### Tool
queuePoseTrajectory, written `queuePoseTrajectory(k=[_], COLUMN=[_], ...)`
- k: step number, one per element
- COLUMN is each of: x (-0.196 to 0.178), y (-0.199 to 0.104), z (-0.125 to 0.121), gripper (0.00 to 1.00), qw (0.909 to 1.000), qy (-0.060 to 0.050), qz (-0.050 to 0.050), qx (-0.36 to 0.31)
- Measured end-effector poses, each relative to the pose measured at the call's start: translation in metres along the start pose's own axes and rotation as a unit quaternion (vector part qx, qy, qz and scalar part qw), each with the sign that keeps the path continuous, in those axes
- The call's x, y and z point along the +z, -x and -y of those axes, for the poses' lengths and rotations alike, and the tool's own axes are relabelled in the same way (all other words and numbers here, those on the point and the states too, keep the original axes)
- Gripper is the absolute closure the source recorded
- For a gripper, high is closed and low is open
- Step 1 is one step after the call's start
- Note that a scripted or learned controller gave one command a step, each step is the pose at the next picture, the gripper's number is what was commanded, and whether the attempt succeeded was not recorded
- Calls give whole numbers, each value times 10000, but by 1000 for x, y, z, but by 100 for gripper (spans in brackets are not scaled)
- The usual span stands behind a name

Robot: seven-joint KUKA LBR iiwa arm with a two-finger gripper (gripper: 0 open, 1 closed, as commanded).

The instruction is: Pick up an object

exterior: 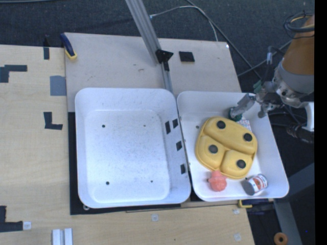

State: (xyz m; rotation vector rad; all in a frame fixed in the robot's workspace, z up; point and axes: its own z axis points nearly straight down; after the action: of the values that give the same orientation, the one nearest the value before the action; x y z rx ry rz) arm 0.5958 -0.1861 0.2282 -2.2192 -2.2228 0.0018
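Observation:
In the right bin (196, 106) lies a large yellow moulded piece (226, 147) with several dark round holes. A small pink-red object (217, 181) rests just in front of it, and a small can with a red and white label (255, 184) lies on its side at the bin's near right corner. My gripper (240, 108) hangs over the bin's far right part, just behind the yellow piece. A bit of white and green material (242, 121) shows under it. The view is too coarse to read the gripper's state.
The left bin (84, 137) stands beside the right one, with black clips on the shared wall. A grey metal pole (145, 22) slants up from the back. A blue and yellow clamp (68, 46) sits at the bench's far left corner. Cables trail at the right.

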Motion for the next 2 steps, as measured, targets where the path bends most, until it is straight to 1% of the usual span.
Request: queuePoseTrajectory(k=[1, 2], x=[43, 90], y=[3, -4], z=[1, 5], gripper=[0, 0], qw=[10000, 10000], qy=[-15, -20], qz=[1, -3], qx=[3, 0])
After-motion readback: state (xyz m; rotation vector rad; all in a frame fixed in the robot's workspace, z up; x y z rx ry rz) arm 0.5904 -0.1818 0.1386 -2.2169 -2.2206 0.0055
